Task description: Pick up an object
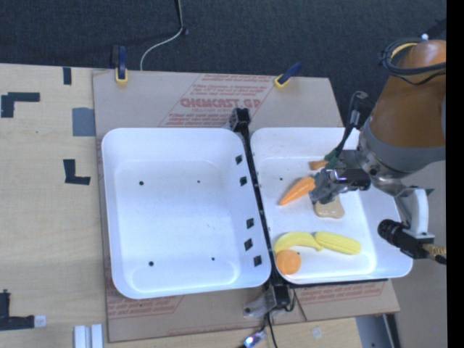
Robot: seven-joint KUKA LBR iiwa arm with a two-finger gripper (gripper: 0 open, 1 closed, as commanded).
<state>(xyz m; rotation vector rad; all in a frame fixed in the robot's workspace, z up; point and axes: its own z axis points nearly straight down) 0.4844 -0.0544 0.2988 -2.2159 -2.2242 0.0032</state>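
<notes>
Camera view: two white bins side by side on the desk (51, 216), left bin (174, 267) and right bin (377, 267). In the right bin, an orange carrot (297, 191) near the middle, a beige lump (329, 209) just beside it, a yellow banana (296, 241), a yellow corn cob (338, 243) and an orange ball (288, 262) touching the banana near the front wall. Claw (326, 187) low over the carrot's thick end and the beige lump, perhaps touching; open or closed, cannot tell.
</notes>
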